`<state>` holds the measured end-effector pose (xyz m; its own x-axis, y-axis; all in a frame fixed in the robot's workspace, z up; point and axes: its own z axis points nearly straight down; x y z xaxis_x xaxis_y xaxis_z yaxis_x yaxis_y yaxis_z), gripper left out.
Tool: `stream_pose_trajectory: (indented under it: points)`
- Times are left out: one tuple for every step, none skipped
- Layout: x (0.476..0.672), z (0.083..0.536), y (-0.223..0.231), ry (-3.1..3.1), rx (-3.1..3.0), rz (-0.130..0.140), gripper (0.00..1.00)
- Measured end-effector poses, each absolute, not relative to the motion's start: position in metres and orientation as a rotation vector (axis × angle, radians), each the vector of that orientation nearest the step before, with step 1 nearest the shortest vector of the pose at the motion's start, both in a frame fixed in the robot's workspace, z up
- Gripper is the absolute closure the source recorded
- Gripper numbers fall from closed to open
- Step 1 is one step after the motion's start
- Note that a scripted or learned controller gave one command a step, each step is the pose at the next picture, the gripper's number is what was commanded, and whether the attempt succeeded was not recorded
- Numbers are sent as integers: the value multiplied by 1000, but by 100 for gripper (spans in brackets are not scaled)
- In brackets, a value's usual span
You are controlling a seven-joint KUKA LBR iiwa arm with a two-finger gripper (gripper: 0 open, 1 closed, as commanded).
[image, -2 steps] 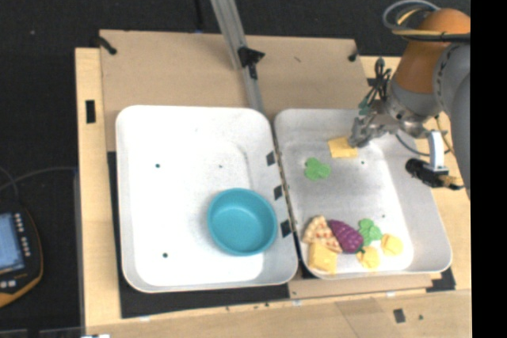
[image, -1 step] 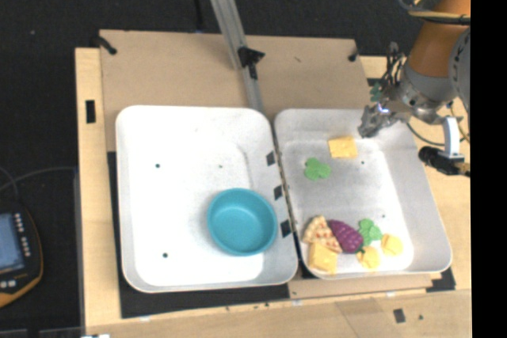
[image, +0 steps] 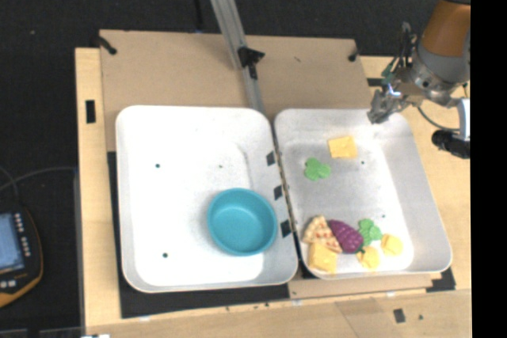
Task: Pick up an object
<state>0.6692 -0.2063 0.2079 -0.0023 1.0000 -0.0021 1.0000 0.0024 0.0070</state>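
The right bin (image: 412,170) holds small toy foods. A yellow cheese-like piece (image: 342,146) lies near its far edge, with a green leafy piece (image: 317,169) just left of it and a little nearer. At the near edge lie a waffle-patterned piece (image: 318,230), a purple grape bunch (image: 344,233), a green piece (image: 369,229) and several yellow bits (image: 382,249). My gripper (image: 382,107) hangs over the far right corner of this bin, above and right of the cheese piece, with nothing seen between its fingers.
The left bin (image: 174,146) holds a blue bowl (image: 240,221) near its front right. A slanted metal pole (image: 226,12) rises from the back between the bins. A handheld controller (image: 16,249) lies at the far left off the bench.
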Motion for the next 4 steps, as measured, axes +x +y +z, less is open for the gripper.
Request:
stream_pose_trajectory:
  points:
    - [670,248,-208,2222,2212,5,100]
    - [650,258,-161,2226,2214,3,100]
    - [626,257,-105,2228,2214,3,100]
    - [610,246,-59,2228,2215,1,100]
